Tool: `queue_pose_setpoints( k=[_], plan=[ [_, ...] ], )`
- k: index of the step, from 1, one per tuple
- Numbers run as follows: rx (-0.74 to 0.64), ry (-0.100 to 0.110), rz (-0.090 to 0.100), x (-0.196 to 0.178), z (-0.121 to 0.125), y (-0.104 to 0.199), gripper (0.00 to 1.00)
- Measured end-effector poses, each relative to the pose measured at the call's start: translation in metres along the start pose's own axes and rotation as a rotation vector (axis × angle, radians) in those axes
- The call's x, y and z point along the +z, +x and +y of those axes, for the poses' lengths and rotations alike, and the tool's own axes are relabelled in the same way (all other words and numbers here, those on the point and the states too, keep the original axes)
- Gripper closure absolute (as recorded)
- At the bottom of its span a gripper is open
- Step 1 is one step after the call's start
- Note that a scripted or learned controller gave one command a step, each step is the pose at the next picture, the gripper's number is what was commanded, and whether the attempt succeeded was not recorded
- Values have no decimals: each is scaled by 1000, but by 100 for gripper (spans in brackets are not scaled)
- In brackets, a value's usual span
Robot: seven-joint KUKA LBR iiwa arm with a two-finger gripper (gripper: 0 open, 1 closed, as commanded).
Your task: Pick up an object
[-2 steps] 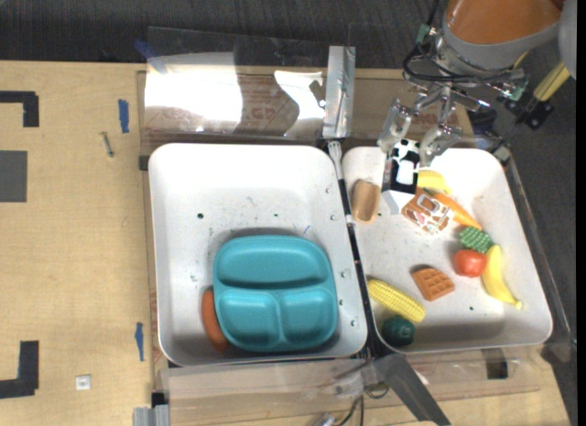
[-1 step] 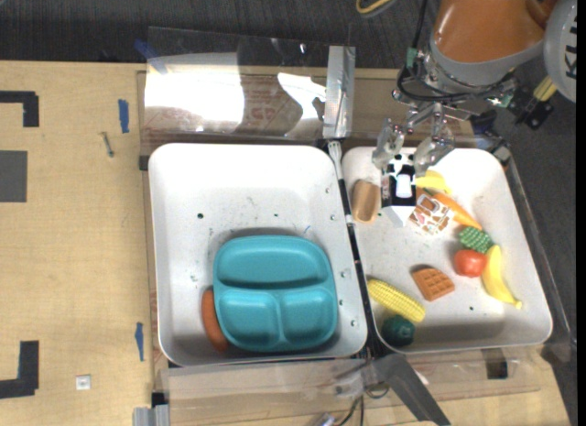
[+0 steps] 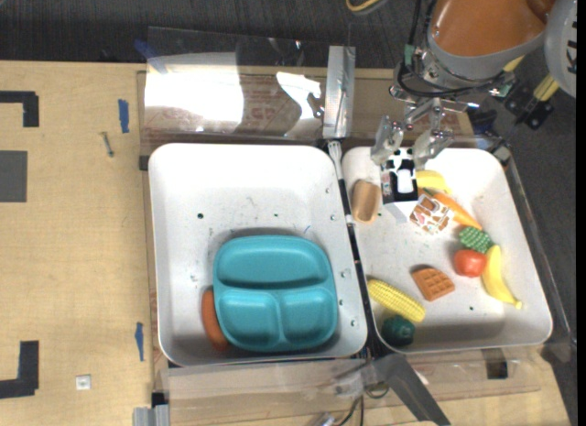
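Observation:
My gripper hangs over the back of the right bin, fingers spread apart with nothing between them. Just below it lies a black and white block. A tan bread roll rests by the bin's left wall. Further right are a yellow piece, a carrot, a white and red snack packet, a tomato, a banana, a waffle, a corn cob and a dark green fruit.
The left bin holds a teal divided tray with an orange object tucked under its left edge. A clear plastic sheet and a metal bracket stand behind the bins.

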State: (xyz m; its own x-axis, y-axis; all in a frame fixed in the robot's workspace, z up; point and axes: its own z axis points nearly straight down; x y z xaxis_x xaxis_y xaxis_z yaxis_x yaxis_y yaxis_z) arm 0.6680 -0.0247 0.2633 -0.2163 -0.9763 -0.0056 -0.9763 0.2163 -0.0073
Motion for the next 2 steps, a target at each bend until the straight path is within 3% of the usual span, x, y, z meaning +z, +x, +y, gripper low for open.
queue_pose_setpoints(
  k=[1, 2],
  plan=[
    [-129, -6, 1, -1, 11, -12, 100],
    [-173, -11, 2, 40, -3, 22, 100]
  ],
)
